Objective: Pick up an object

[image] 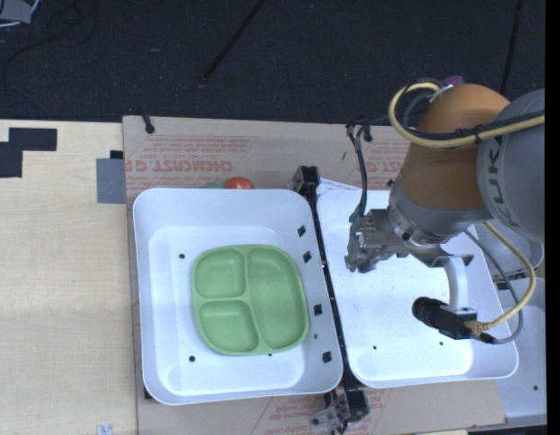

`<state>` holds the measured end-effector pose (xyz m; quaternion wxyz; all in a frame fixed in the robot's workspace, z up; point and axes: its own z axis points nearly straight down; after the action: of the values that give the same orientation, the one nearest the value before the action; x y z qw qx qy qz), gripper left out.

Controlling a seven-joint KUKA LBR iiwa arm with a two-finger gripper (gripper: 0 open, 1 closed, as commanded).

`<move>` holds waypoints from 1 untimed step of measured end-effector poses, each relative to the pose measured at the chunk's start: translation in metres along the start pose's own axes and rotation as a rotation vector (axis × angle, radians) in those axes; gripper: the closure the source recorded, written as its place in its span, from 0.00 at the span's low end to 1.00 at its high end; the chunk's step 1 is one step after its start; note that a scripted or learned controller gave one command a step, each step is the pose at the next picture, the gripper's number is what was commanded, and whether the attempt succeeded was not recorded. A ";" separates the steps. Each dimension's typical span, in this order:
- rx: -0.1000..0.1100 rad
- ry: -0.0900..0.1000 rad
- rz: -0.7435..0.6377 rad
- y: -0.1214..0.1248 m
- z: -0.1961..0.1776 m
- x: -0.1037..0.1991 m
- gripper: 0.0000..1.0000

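A green divided plate point(250, 298) lies flat in the middle of the left bin point(162, 243). My gripper point(360, 259) hangs over the left part of the right bin point(398, 352), close to the divider between the bins. Its dark body hides the fingers. The orange band and grey wrist rise behind it to the upper right. Nothing shows under the gripper on the white floor of the right bin.
A small red-orange object point(237, 184) and a bit of green beside it lie on the cardboard just behind the left bin's back wall. A black cable plug point(440, 316) hangs over the right bin. Black clips point(307, 181) join the bins along the middle.
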<state>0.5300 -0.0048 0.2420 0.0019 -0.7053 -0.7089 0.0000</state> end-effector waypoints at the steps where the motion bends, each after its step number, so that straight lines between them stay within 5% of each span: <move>1: 0.000 -0.001 0.001 0.006 -0.003 0.050 1.00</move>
<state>0.5358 0.0454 0.2451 0.0016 -0.7057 -0.7085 0.0007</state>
